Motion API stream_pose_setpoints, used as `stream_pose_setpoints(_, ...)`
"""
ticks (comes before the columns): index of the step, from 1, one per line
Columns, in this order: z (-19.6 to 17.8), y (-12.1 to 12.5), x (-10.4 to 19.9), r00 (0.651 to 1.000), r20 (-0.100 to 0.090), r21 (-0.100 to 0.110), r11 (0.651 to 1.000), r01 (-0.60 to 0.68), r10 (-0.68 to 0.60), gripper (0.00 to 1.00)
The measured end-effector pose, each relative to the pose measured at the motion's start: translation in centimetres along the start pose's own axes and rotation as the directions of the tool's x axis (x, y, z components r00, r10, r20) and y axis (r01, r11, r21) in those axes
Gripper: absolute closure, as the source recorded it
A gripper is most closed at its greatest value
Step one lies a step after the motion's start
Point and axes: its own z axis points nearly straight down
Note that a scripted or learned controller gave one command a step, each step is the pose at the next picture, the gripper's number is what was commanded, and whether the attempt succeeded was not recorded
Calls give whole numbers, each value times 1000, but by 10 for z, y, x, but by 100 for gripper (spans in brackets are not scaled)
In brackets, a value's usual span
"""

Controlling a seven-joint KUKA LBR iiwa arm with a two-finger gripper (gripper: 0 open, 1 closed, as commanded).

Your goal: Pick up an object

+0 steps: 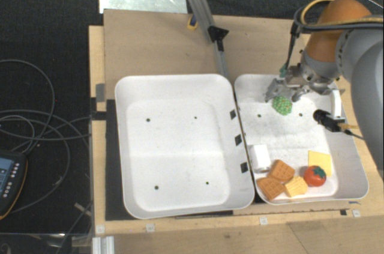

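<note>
Over the right bin [360, 184], near its far edge, the gripper [287, 92] hangs with a green ball [282, 105] directly beneath its tips. Whether the jaws grip it or merely straddle it, I cannot tell; the ball seems round, without a long axis.

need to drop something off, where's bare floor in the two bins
The left bin is bare across its whole floor. In the right bin, bare floor lies mid-bin, between the green ball under the gripper and the near row. That near edge is crowded: white block, waffles, tomato, cheese.
</note>
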Motion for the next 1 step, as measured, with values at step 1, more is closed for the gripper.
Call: stream_pose_setpoints(1,-15,3,0,1000,2,-9,1000,3,-3,100)
